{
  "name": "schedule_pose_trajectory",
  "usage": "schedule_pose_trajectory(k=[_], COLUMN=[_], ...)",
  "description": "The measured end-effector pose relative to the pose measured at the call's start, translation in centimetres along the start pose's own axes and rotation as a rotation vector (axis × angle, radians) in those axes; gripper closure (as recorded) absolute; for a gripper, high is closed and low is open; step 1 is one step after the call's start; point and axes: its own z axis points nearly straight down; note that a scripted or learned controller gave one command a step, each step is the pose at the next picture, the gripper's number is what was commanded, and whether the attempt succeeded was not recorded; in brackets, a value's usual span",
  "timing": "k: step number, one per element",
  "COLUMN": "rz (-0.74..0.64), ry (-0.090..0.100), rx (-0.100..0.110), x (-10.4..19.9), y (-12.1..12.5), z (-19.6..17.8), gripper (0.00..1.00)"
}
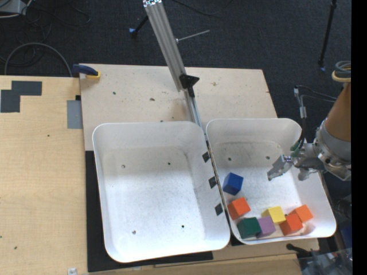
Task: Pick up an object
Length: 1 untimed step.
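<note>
Hovering over the right shallow white bin (252, 132), the grey two-finger jaws (289, 169) hang spread apart, grasping nothing. A small blue cube (232, 183) lies on the bin floor to their left, apart; other coloured cubes (269, 221) cluster near the front wall.

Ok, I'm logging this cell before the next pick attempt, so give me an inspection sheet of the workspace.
Surface: wooden bench, speckled, bearing two white bins.
Job's things: in the right bin, a blue cube apart; orange, green, purple, yellow and two more orange blocks clustered at the near wall.
Clutter: blue clamp at the bench's far left corner.
Grippers: gripper over the right bin, nothing between its fingers.
Cables: dark cables on the floor.
Surroundings: aluminium rail slanting up between the bins; left bin.
</note>
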Motion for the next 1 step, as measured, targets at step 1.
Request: schedule_pose_trajectory(k=[1], rz=[-0.013], ry=[0.002], rx=[0.001], x=[3.15], y=[-1.54], z=[-1.8], gripper=[0.0])
